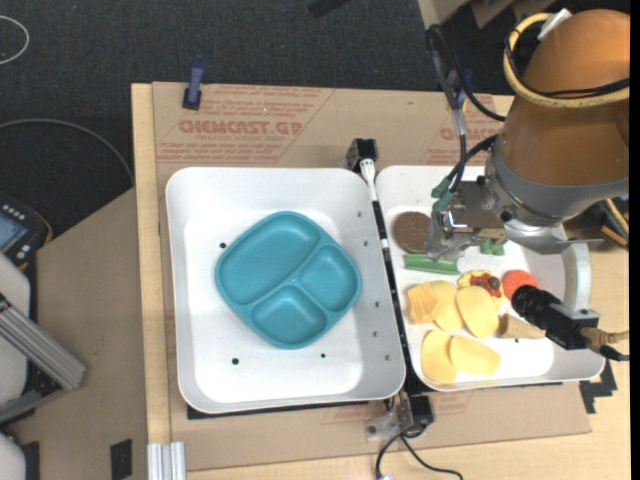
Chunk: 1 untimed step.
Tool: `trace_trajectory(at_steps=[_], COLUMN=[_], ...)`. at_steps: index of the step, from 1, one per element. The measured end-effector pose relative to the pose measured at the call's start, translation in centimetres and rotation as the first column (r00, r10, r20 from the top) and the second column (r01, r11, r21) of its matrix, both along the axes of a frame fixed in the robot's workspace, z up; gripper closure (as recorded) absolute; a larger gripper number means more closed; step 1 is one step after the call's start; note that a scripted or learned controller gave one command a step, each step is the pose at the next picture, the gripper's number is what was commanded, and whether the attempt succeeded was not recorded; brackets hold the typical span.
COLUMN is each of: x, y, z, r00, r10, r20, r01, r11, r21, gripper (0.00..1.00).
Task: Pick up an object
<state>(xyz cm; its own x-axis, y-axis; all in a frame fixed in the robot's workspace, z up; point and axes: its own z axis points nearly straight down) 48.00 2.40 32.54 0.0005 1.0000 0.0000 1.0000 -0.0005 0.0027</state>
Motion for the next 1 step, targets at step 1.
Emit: trace_trajectory(at_steps=[1], x=[0.04], y=[-0.87], z=[12.30], r00=[1.000], r10=[0.001], r20=[0.014], r01=[-0.001], r11=[1.000], r21=[0.001], gripper=[1.00])
